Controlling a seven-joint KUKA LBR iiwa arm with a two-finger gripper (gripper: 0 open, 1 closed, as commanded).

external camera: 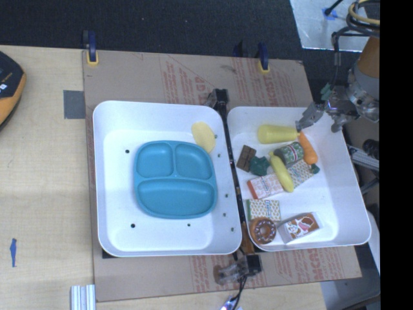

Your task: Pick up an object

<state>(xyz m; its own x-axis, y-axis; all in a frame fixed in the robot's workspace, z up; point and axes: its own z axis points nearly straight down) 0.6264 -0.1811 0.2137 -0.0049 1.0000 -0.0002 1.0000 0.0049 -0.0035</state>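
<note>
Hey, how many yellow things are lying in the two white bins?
3: a pale lemon in the left bin beside the blue plate, plus a corn cob and banana in the right bin.

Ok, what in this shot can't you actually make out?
- Pincer above the right bin, camera view: too small and blurred to tell how its fingers stand.
- Small packets in that bin: print too small to read.
- Orange and black object on the bench: cut off by the left edge.
</note>
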